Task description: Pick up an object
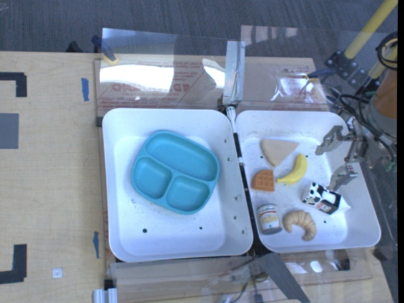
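Observation:
The right bin (360, 232) holds several toy foods: a beige wedge (278, 150), a yellow banana (294, 170), an orange waffle (264, 181), a small can (269, 219), a tan croissant (302, 223) and a black-and-white cow figure (321, 198). My gripper (336, 158) hangs over the right side of this bin, open, its two fingers spread apart with nothing between them. The lower finger (341, 177) ends just above the cow figure; the upper finger (328, 141) points toward the bin's middle.
In the left bin (120, 232) lies a blue divided plate (175, 171). A clear plastic wall (164, 74) stands behind both bins. Cables and the arm's mount crowd the right edge. Bare wooden bench spreads to the left.

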Controlling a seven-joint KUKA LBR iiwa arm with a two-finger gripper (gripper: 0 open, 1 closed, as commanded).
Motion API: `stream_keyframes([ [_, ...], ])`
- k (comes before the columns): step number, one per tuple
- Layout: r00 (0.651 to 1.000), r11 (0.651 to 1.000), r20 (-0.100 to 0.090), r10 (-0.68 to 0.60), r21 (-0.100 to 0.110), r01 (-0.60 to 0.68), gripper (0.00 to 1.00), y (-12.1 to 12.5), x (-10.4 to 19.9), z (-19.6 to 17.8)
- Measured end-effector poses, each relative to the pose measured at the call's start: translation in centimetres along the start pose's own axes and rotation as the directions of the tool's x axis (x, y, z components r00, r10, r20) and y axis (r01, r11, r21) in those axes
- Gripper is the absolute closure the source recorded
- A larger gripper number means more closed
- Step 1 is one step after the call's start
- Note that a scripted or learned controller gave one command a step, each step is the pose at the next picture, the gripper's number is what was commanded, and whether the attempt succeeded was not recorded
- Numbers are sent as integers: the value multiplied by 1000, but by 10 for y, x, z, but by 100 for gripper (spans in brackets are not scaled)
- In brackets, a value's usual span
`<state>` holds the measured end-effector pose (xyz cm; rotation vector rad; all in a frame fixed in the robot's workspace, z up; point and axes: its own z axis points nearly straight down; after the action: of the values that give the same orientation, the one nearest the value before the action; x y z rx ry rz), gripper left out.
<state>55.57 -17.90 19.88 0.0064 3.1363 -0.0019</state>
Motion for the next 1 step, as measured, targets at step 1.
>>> stream_keyframes([
  [1,993,993,7,-117,0,117,0,77,-18,109],
])
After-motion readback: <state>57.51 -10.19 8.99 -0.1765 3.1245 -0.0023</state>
